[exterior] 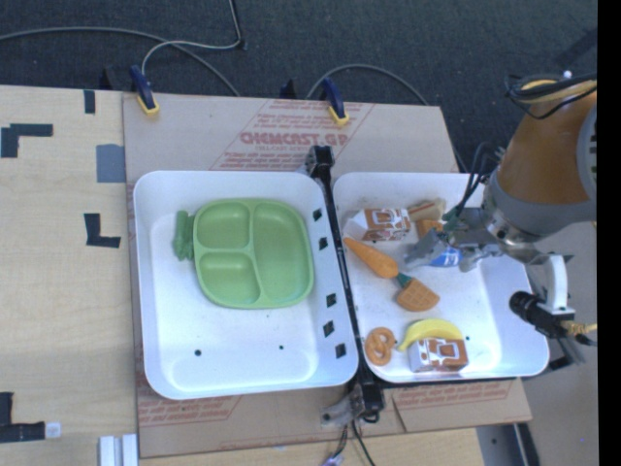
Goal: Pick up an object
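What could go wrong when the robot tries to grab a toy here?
The toys lie crowded in the right bin, so the tool might knock the carrot or the small carton beside it. It could also pinch two toys together, or slip off a rounded one like the banana.

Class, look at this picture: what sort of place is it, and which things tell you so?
Probably a robotics lab test bench. A robot arm reaches over two white bins, one holding toy food such as a carrot and a banana, and cables trail over clamped cardboard.
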You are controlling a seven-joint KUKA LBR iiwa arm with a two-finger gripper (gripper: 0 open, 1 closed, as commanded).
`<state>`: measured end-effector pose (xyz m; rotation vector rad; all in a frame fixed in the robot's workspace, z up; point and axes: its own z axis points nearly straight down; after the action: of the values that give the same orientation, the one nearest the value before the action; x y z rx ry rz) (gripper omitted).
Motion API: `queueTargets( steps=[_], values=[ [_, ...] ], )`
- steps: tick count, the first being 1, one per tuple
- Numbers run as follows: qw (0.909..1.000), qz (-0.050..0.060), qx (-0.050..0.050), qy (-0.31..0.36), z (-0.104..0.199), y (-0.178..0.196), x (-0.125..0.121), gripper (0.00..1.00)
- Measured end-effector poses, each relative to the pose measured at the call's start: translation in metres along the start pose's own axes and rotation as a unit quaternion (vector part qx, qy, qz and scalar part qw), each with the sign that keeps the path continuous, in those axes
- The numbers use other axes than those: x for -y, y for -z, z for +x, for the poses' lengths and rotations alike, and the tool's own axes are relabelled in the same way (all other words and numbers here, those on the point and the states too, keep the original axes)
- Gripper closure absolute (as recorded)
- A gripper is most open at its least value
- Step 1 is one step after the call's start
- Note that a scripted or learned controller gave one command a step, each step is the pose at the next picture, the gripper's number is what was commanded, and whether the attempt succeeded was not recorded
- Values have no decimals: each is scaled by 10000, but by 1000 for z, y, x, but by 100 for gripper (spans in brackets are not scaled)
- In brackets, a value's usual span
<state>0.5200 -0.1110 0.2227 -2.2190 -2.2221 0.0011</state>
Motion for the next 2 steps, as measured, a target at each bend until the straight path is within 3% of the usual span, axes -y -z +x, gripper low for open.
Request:
queueTargets(
  steps=[1, 2],
  values=[
    [10000, -28, 3, 0, -4, -136, -25, 0],
    [10000, -31, 6, 4, 10, -136, -90, 0]
  ],
)
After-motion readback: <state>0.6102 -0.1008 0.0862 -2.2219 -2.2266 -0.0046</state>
